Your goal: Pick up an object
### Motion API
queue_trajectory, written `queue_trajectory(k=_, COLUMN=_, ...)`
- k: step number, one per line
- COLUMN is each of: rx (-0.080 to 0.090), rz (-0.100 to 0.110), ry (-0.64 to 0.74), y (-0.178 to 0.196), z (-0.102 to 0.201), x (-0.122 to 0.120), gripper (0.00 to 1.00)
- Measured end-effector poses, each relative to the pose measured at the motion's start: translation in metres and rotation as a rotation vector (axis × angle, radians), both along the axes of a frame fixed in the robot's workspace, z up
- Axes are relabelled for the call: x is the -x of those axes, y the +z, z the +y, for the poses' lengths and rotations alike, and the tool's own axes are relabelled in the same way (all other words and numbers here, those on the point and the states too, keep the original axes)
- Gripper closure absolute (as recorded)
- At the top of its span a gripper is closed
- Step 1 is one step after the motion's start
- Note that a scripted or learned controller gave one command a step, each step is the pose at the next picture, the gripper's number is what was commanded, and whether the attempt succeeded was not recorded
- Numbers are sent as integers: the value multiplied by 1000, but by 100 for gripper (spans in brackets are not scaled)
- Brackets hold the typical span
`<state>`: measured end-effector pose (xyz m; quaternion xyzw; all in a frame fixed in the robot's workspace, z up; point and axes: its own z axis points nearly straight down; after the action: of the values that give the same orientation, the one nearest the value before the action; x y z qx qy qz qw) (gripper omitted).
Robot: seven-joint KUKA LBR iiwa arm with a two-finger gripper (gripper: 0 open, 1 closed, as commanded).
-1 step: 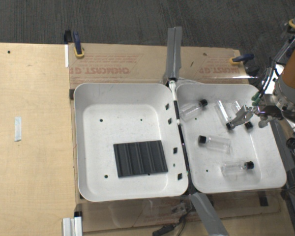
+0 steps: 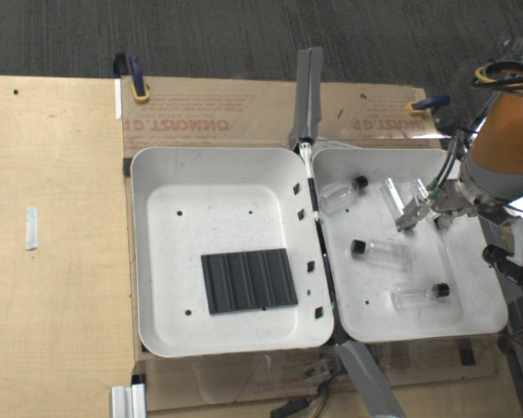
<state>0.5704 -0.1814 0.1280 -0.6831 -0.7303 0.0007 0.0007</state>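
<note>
The right bin (image 2: 479, 320) holds several clear vials with black caps. One vial (image 2: 342, 195) lies at the bin's back left, another vial (image 2: 376, 251) near the middle, a third vial (image 2: 418, 296) toward the front. A clear tube (image 2: 392, 195) lies slanted just left of my gripper (image 2: 424, 221). The gripper hangs low over the right half of this bin, open, with nothing between its fingers. A black ridged slab (image 2: 248, 280) lies flat in the left bin (image 2: 157, 233).
The grey arm with its orange band (image 2: 506, 138) comes in over the right bin's right rim. A grey divider bar (image 2: 309, 94) runs between the bins at the back. Cardboard (image 2: 209, 120) lies behind the bins, held by clamps (image 2: 135, 81).
</note>
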Motion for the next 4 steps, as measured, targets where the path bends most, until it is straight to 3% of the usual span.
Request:
queue_trajectory(k=1, rx=-9, rz=-2, ry=-7, y=-37, z=-33, x=-39, gripper=0)
queue_trajectory(k=2, rx=0, rz=-3, ry=-13, y=-24, z=-39, x=-39, gripper=100)
queue_trajectory(k=3, rx=-4, rz=-6, ry=-9, y=-24, z=-35, x=-40, gripper=0)
queue_trajectory(k=4, rx=0, rz=-1, ry=51, y=-36, z=5, x=-47, gripper=0)
